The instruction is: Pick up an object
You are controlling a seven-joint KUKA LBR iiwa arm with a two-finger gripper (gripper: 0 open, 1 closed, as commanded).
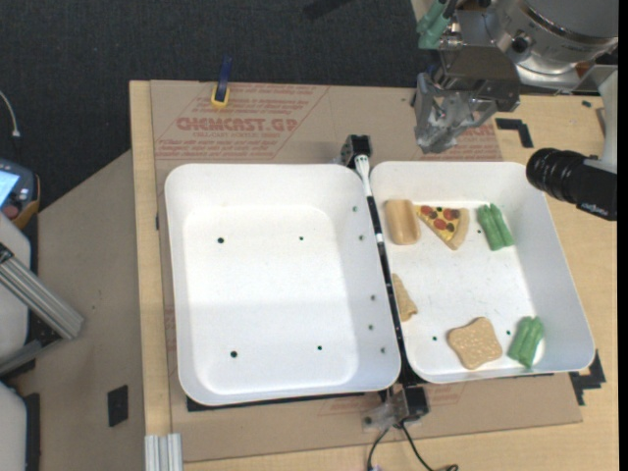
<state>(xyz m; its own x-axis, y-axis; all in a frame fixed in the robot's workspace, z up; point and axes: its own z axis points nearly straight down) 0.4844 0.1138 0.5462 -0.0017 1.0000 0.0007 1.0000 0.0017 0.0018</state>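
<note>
My gripper [439, 137] hangs above the far edge of the right bin [559, 263], with nothing visible between its fingers. In that bin lie a tan bread roll [399, 221], a pizza slice [444, 223], a green piece [495, 227], a small tan cracker piece [402, 297] by the left wall, a toast slice [475, 342] and a second green piece [527, 340]. The roll, the pizza slice and the upper green piece lie in a row just in front of the gripper.
The left bin [196, 292] sits beside the right one, joined by a black-clipped divider [377, 253]. Both rest on a cardboard sheet [255, 116]. A black cylinder [569, 177] juts over the right bin's far right corner. A blue-yellow clip [223, 84] lies at the far left.
</note>
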